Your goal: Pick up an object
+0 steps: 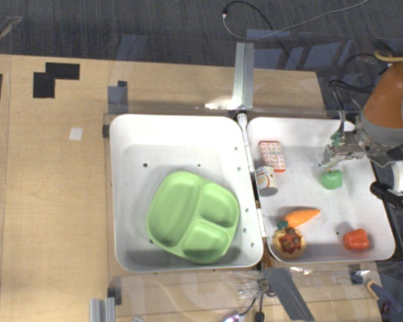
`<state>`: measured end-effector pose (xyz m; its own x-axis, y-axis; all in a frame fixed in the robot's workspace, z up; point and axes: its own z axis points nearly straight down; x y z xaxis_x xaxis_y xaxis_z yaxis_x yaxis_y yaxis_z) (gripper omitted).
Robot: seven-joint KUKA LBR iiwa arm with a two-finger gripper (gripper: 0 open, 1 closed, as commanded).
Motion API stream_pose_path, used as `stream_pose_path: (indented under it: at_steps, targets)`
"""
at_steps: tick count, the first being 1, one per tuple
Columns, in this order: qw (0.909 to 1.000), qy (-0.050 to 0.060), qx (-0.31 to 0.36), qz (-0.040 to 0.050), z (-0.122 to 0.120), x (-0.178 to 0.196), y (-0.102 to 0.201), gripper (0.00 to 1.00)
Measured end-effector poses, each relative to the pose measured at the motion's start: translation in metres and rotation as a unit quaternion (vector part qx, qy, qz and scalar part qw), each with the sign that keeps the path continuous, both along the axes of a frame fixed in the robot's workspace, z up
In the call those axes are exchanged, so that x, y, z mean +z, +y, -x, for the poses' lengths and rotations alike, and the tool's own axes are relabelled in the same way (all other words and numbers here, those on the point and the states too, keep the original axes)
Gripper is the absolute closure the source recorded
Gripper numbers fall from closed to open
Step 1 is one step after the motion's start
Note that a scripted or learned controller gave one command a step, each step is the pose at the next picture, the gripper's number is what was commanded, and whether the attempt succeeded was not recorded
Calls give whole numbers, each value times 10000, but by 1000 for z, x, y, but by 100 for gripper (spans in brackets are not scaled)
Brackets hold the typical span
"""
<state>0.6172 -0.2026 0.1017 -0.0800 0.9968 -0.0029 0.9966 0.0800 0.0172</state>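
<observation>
Two white bins: the left bin (121, 180) holds one green sectioned plastic tray (193, 215). The right bin (302, 129) holds six items. The gripper (333, 158) hovers just above the round green toy (331, 178); grip state cannot be determined.

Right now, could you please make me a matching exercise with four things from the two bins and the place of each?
Things:
1. green plate
2. carrot
3. red pepper
4. red box

Places:
A. right bin, near corner on the arm's side
B. left bin
C. right bin, far end beside the divider
D. right bin, middle of the near half

Pairs: 1-B, 2-D, 3-A, 4-C
</observation>
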Motion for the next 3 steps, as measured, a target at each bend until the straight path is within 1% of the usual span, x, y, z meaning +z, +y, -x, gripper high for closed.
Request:
stream_pose_path:
  at_steps: [1,2,3]
  targets:
    - [10000,2,0,0,0,0,0,0]
    - [10000,32,84,5,28,-13,-3,0]
    - [9976,54,695,12,9,3,-3,0]
